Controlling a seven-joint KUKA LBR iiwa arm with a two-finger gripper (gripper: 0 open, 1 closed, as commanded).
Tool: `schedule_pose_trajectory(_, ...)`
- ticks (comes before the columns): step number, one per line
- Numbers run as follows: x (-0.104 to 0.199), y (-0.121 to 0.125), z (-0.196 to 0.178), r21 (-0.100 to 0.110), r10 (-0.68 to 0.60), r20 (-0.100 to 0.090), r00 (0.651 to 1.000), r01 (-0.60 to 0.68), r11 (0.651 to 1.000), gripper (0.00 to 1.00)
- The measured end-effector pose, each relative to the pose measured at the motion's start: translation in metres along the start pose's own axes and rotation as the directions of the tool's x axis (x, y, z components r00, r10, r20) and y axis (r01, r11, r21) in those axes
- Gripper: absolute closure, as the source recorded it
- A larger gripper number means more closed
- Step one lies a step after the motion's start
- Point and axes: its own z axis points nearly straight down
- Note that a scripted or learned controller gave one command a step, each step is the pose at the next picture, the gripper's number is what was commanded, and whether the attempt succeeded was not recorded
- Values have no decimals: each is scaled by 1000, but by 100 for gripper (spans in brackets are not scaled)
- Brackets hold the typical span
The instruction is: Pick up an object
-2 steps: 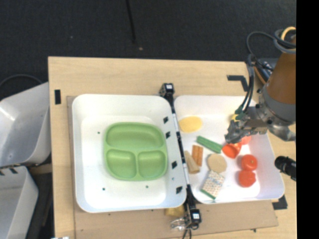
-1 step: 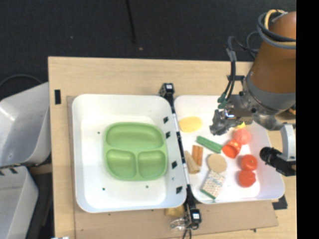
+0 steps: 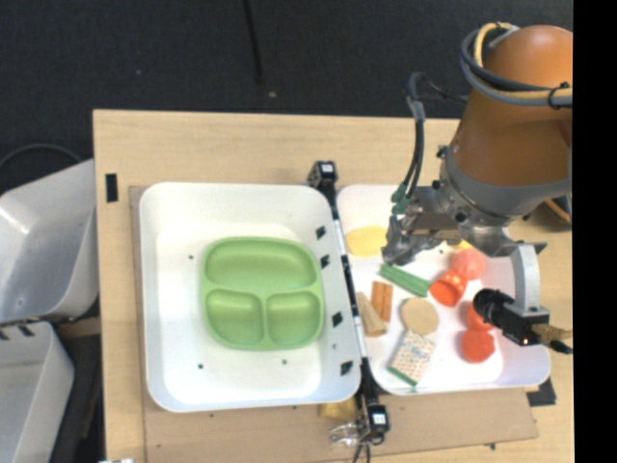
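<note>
My gripper (image 3: 401, 242) hangs low over the upper left part of the right bin (image 3: 453, 379), below the orange and grey wrist. It sits just right of a yellow piece (image 3: 364, 240) and above a green stick (image 3: 403, 280). Close by in that bin lie an orange-brown block (image 3: 383, 302), a tan block (image 3: 369, 317), a tan round disc (image 3: 418, 314), a patterned packet (image 3: 413, 357), a pink piece (image 3: 469, 263) and two red-orange pieces (image 3: 446, 288) (image 3: 477, 343). I see nothing lifted off the bin floor.
The left bin (image 3: 174, 355) holds a green divided plate (image 3: 262, 290). A black fitting (image 3: 498, 313) on the arm hangs over the right bin's right side. A raised divider (image 3: 339, 258) with black clips runs between the bins. A white object (image 3: 43, 249) stands left of the bench.
</note>
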Motion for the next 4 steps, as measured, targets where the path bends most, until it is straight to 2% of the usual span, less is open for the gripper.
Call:
schedule_pose_trajectory(1, 41, 0, -27, -2, -1, -1, 1000, 1, 1000, 100)
schedule_pose_trajectory(2, -21, 0, -68, -4, 9, 2, 1000, -9, 1000, 100)
schedule_pose_trajectory(3, 40, -1, 0, 6, -2, 0, 1000, 2, 1000, 100)
schedule_pose_trajectory(4, 69, 0, -42, -3, -1, -1, 1000, 1, 1000, 100)
